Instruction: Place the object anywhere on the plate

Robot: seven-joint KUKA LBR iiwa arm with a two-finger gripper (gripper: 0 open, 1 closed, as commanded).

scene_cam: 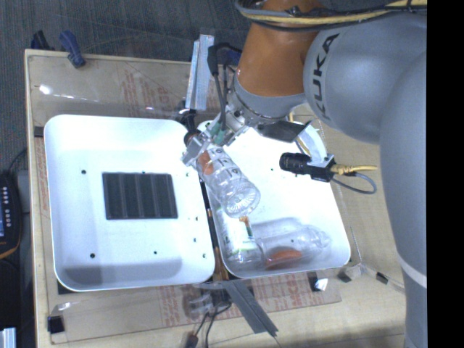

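Observation:
The plate (139, 195) is a dark ribbed rectangle lying flat in the middle of the left bin (72, 136). A clear plastic bottle (230, 183) with an orange neck hangs tilted over the left edge of the right bin (330, 209), its base pointing down and to the right. My gripper (201, 149) is shut on the bottle's neck end, just right of the divide between the two bins. The grey arm with its orange band comes in from the upper right and hides the far part of the right bin.
Two more clear bottles lie at the near end of the right bin: one with a green label (243, 241) and one with a reddish patch (291, 243). A black sensor with a yellow cable (308, 165) juts from the wrist. A blue clamp (72, 51) sits at the bench's far left.

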